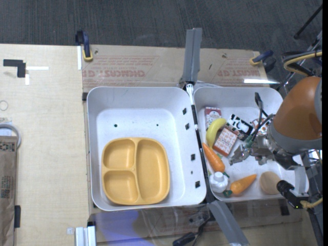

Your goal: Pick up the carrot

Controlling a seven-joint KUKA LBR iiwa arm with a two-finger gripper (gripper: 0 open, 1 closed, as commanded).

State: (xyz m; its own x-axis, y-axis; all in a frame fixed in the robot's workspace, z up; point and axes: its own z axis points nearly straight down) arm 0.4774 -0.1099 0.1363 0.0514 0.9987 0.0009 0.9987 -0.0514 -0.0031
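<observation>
Down into the right bin (202, 99) from the camera view, and there is a carrot (213, 158) lying at a slant along the bin's left side, orange and tapered, its upper end just below a yellow banana (215, 128). A second orange carrot (242, 184) lies near the bin's front edge, its thick end touching a small white bottle (219, 180) with a green band. Between banana and gripper sits a red-and-white packet (225, 141), with another red packet (211, 116) tucked behind the banana, and a pale beige rounded object (269, 182) rests in the front right corner. The arm (302, 117), grey with its orange band, comes in from the right, and the gripper (241, 155) hangs low over the middle of the bin, just beside the slanted carrot but not touching it; the metal parts are a tangle, so whether it is spread or closed cannot be told. Over in the left bin (97, 137), a yellow divided plate (136, 171) lies flat. Both bins sit on a pale wood surface (41, 137) with cardboard (133, 65) behind them and dark carpet (128, 9) beyond.
</observation>
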